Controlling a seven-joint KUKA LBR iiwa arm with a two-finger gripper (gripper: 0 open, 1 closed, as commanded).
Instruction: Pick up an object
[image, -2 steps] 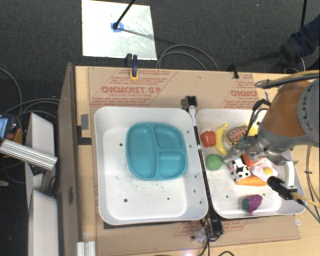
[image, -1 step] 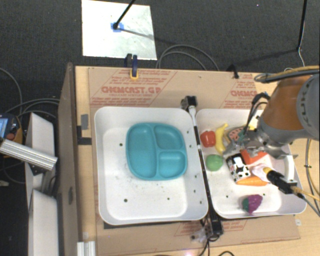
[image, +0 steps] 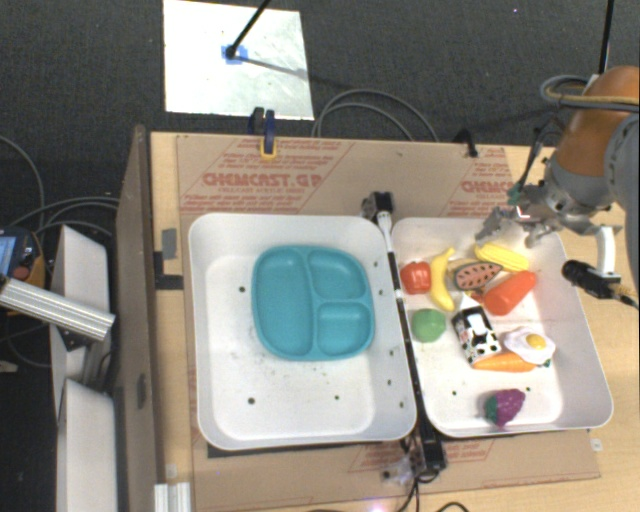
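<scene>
1. A cardboard sheet with red print covers the table under both bins.
2. The left bin holds a teal divided tray, lying flat near its centre.
3. At twelve o'clock from that tray, a yellow and blue clamp grips the cardboard's far edge.
4. Further toward twelve o'clock, a white sheet lies on the dark floor.
5. At nine o'clock, a metal bar lies tilted, with black cables looping near it.
</scene>
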